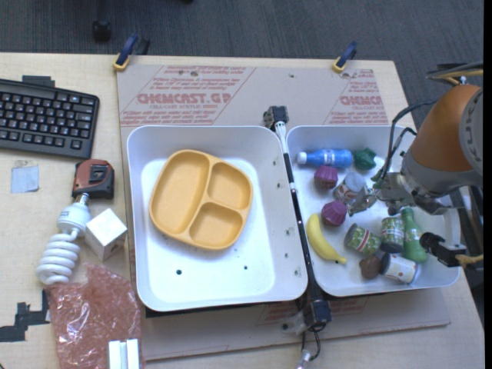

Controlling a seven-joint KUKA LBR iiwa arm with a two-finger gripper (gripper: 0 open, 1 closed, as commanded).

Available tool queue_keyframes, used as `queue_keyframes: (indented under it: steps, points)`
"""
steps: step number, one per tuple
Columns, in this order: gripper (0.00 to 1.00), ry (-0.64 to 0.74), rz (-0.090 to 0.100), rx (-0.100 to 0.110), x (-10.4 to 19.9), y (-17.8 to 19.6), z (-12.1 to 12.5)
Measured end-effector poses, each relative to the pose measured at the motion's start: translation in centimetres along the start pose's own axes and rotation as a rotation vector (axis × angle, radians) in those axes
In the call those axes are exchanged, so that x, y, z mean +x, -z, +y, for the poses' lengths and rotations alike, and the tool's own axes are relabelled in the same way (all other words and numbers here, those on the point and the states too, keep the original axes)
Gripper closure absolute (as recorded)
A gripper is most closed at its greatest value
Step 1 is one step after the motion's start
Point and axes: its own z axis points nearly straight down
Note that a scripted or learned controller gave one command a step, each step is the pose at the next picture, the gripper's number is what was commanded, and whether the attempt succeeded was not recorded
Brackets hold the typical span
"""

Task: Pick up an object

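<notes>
Hand [369, 197] hovering low in rt bin [307, 141], among packed toys; grip state can't be told from this angle. Banana [324, 239], blue bottle [326, 157], purple items & small cans lying nearby on bin floor. Lt bin [138, 206] carrying yellow divided plate [201, 199]. Keyboard [46, 118], bulb [63, 239] sitting on counter [46, 75].

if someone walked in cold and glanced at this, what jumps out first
The yellow divided plate stands out, lying alone in the left bin. Next comes the clutter in the right bin: a banana near its left wall, a blue bottle at the top, small cans and pieces between. The arm's orange band hangs over that bin's right side.
</notes>
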Motion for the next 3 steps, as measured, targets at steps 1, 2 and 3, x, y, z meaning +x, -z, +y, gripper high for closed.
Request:
queue_keyframes:
  steps: [1,2,3]
  points:
    - [0.0,0.0,0.001,0.002,6.7,-1.0,-6.3]
    - [1.0,-0.001,0.001,0.0,6.7,0.0,-6.2]
    - [1.0,0.002,0.0,0.0,12.7,9.0,-7.6]
